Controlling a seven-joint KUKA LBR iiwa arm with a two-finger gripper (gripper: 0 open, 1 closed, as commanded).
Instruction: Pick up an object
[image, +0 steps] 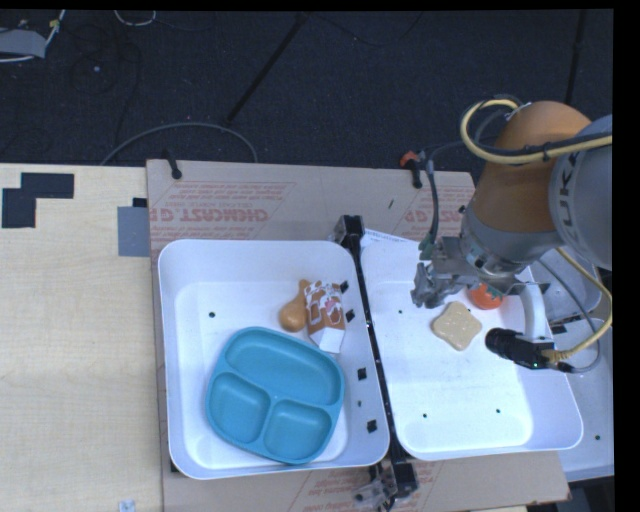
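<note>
My gripper (428, 292) hangs low over the upper middle of the right bin (470, 425). A tan square toast-like piece (456, 325) lies just below and to the right of it, apart from the fingers. An orange-red object (487, 296) peeks out from under the wrist at the right. The left bin (185, 300) holds a blue divided plate (274, 394), a small orange-brown piece (293, 313) and a brown-and-white packet (324, 308).
A black divider (365, 340) runs between the two bins. Cardboard (260, 205) lies under and behind the bins, with a wooden table surface (70, 350) to the left. The lower half of the right bin is bare white floor.
</note>
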